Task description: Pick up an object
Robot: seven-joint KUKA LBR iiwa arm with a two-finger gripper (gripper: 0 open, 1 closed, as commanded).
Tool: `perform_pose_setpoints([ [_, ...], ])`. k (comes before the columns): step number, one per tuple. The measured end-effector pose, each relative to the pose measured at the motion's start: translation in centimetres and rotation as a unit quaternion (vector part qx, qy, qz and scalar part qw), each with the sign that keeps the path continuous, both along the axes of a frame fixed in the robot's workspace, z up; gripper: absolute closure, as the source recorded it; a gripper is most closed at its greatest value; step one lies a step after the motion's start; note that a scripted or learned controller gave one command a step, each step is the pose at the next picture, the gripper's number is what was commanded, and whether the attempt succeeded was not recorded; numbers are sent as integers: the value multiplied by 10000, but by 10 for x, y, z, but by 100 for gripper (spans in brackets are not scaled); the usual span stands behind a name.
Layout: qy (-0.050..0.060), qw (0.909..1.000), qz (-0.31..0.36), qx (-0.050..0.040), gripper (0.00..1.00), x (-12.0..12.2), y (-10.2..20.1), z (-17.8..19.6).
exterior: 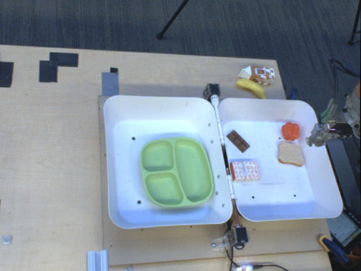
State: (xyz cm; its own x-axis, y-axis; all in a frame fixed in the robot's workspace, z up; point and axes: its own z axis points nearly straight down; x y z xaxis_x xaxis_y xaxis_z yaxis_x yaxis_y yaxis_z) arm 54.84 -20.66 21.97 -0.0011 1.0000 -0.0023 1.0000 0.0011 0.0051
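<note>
The right bin point(271, 205) holds a brown chocolate bar point(237, 140), a red-and-white patterned packet point(245, 170), a slice of bread point(291, 153) and a small orange-red piece point(290, 131). My gripper point(319, 135) hangs at the bin's right rim, just right of the orange-red piece and the bread, touching neither. Nothing shows in its grasp.
The left bin point(121, 151) bears a green divided plate point(176, 172). Behind the right bin, on the bench, lie a yellow banana point(251, 87) and a small carton point(260, 73). A black clamp point(212, 90) sits at the back of the ridge between the two bins.
</note>
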Motion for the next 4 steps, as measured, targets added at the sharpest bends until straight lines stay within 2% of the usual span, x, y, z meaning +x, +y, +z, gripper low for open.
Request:
perform_pose_setpoints([
  [1, 21, 10000, 19, 17, 100, -43, 82, -29],
  [2, 17, 10000, 14, 12, 0, -43, 81, -29],
  [3, -22, 10000, 6, 4, 0, -47, 73, -122],
  [4, -47, 10000, 16, 13, 100, -45, 74, -111],
])
